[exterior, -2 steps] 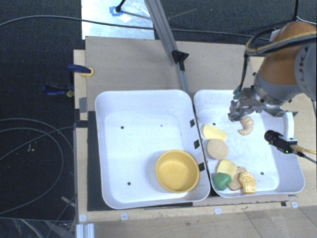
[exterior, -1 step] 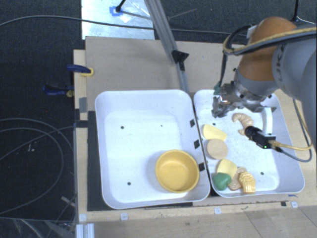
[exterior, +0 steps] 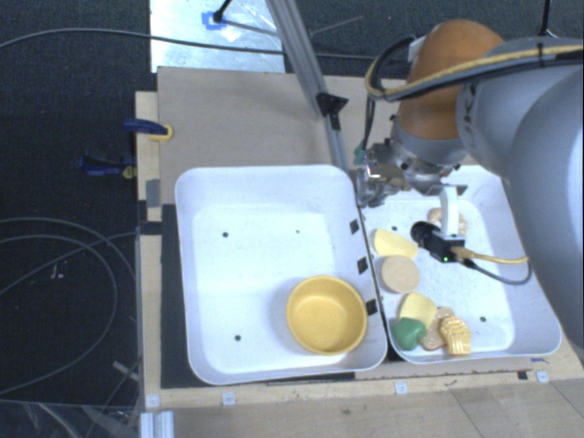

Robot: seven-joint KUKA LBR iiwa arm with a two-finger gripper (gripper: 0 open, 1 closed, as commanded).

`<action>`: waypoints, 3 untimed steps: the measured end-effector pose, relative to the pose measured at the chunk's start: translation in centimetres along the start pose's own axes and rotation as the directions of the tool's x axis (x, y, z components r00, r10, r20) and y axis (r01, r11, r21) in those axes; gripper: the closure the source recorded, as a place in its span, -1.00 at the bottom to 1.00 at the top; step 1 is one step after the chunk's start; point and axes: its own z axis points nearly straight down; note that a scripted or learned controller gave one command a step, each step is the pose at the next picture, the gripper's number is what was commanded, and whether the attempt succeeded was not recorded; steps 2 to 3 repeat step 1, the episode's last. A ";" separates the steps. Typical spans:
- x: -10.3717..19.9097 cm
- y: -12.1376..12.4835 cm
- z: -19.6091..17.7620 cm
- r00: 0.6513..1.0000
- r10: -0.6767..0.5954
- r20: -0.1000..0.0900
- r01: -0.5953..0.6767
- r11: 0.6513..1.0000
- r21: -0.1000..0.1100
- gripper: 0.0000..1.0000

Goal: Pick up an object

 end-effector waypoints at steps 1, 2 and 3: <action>5.7 1.5 0.2 1.000 0.000 -0.001 0.000 1.000 0.000 1.00; 5.7 1.5 0.2 1.000 0.000 -0.001 0.000 1.000 0.000 1.00; 5.7 1.5 0.2 1.000 0.000 -0.001 0.000 1.000 0.000 1.00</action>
